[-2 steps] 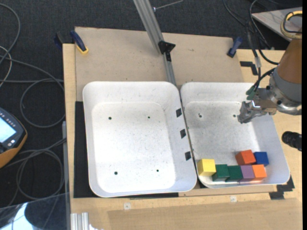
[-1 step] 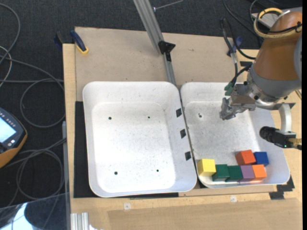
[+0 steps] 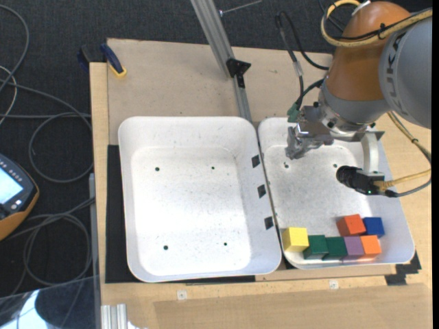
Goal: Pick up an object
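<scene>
The plywood surface (image 3: 178, 67) carries two shallow white plastic bins. My hand (image 3: 297, 146) hangs over the right bin (image 3: 309, 184); its grip I cannot tell. Small coloured blocks (image 3: 336, 240) cluster well below-right of it. I should descend squarely on the yellow cube (image 3: 296, 238), which stands apart.

A robotics lab is indicated: plywood bench (image 3: 178, 67) on dark carpet, loose cables (image 3: 41, 136) strewn about, metal camera pole (image 3: 216, 40), handheld pendant (image 3: 12, 194) at left.

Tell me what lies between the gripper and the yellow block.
Camera view: only bare white floor of the right bin lies between the gripper and the yellow block.
</scene>
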